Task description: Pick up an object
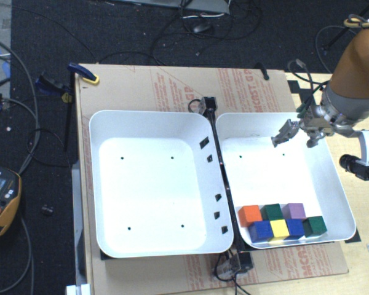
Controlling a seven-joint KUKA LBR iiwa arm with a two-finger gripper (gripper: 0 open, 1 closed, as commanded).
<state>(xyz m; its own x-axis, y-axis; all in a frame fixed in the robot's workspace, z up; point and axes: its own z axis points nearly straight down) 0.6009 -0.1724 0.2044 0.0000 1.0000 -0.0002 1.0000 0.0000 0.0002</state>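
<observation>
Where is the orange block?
The orange block sits in the right bin, near its front edge, at the left end of the cluster, beside the green block.

1. The brown board (pixel 172 85) under the bins has red letters printed on it, at 12 o'clock and at 6 o'clock.
2. The letters are upside down and too blurry to read.
3. No other words or numbers can be read.
</observation>
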